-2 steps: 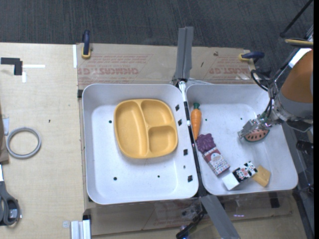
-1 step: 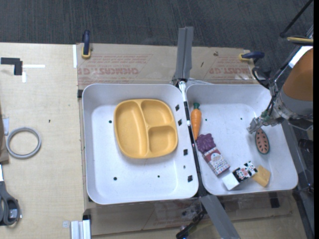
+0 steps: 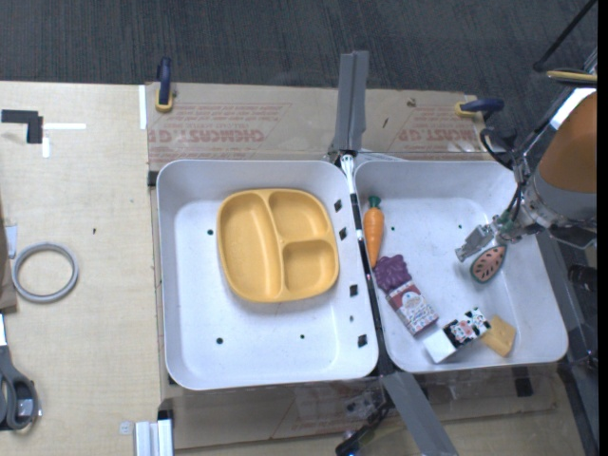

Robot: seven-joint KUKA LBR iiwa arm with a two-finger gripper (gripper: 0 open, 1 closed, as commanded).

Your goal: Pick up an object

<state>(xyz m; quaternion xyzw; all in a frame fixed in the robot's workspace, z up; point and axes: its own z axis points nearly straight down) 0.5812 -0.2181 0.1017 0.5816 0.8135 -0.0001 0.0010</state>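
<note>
The right bin (image 3: 432,207) holds several small items. An orange carrot (image 3: 373,228) lies along its left wall, with a purple bunch of grapes (image 3: 391,272) and a red and white box (image 3: 411,310) below it. A watermelon slice (image 3: 487,264) is near the right wall. My gripper (image 3: 486,242) hangs at the end of the grey arm with the orange band, right over the slice's upper edge and touching or almost touching it. Whether the slice is gripped is unclear.
A black and white spotted toy (image 3: 465,331), a white block (image 3: 440,348) and a yellow wedge (image 3: 500,336) sit at the right bin's front. The left bin (image 3: 190,331) carries a yellow divided plate (image 3: 278,245). A tape ring (image 3: 42,272) lies on the bench at left.
</note>
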